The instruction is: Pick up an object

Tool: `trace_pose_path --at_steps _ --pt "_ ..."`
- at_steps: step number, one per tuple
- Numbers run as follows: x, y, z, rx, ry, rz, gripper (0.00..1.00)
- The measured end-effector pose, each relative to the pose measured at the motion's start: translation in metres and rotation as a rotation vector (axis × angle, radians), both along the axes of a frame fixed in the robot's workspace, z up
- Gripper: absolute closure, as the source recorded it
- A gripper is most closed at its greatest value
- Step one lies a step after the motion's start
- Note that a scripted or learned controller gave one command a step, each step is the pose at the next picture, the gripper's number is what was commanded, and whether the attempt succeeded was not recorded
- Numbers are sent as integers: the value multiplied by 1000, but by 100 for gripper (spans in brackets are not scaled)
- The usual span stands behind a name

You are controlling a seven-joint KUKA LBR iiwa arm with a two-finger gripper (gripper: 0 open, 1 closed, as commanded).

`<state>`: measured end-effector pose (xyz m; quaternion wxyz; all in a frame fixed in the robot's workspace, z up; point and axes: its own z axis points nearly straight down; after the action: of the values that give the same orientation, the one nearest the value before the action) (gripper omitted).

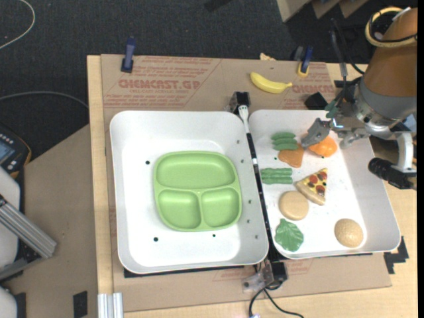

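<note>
Here the arm (387,65) reaches in from the right, its claw (317,132) low over the right bin (371,197), grip state unclear.

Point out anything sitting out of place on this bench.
One thing stands out: the yellow banana lies on the brown board behind the right bin, outside both bins, while the other toy foods sit inside the right bin. The green divided plate lies flat in the left bin.
</note>
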<state>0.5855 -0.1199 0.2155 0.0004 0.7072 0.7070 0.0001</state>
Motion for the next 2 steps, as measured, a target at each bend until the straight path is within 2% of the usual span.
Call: trace_pose_path --at_steps 1,2 --pt "1 0 11 -1 -3 1 100" --pt "-30 79 -34 5 9 7 100"
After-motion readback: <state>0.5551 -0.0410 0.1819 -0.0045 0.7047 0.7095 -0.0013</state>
